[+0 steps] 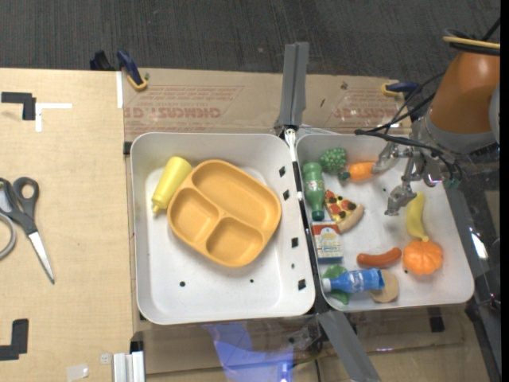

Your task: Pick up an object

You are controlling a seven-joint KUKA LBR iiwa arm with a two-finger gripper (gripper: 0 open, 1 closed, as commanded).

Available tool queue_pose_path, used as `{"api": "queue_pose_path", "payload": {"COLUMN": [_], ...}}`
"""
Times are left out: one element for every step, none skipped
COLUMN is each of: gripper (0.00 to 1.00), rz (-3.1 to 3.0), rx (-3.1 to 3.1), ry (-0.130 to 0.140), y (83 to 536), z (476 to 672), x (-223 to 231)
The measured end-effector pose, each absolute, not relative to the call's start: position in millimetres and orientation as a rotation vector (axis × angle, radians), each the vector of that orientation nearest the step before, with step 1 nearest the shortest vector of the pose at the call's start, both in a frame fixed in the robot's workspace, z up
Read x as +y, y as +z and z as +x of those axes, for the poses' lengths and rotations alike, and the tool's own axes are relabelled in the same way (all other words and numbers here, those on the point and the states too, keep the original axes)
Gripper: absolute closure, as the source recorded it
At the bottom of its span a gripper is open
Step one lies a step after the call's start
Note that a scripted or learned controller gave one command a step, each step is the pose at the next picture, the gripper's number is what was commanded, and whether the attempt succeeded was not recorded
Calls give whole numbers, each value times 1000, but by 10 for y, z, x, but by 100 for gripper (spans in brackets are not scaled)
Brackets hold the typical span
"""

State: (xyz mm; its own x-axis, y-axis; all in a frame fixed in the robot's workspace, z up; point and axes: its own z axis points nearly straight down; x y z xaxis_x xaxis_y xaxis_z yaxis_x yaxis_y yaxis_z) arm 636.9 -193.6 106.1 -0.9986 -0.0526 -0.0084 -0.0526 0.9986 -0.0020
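My gripper [402, 188] hangs over the right bin's [455, 293] far right part, open with nothing between its fingers. A yellow banana [415, 216] lies just right of and below it, and a small carrot [362, 170] lies to its left. Further left are a broccoli [332, 159], a green bottle [313, 188] and a pizza slice [343, 208]. Toward the front lie an orange fruit [422, 257], a red sausage [379, 257], a small carton [327, 241], a blue water bottle [358, 281] and a tan disc [387, 291].
The left bin [159, 293] holds a yellow divided plate [225, 212] and a yellow squeeze bottle [169, 183]. Scissors [28, 221] lie on the wooden board at far left. Cables run from the arm's orange band [469, 90] across the right bin's back corner.
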Motion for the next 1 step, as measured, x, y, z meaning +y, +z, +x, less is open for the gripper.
{"api": "queue_pose_path", "payload": {"gripper": [0], "rz": [83], "rx": [3164], "ry": [-16], "y": [992], "z": [6533], "x": [-1771]}}
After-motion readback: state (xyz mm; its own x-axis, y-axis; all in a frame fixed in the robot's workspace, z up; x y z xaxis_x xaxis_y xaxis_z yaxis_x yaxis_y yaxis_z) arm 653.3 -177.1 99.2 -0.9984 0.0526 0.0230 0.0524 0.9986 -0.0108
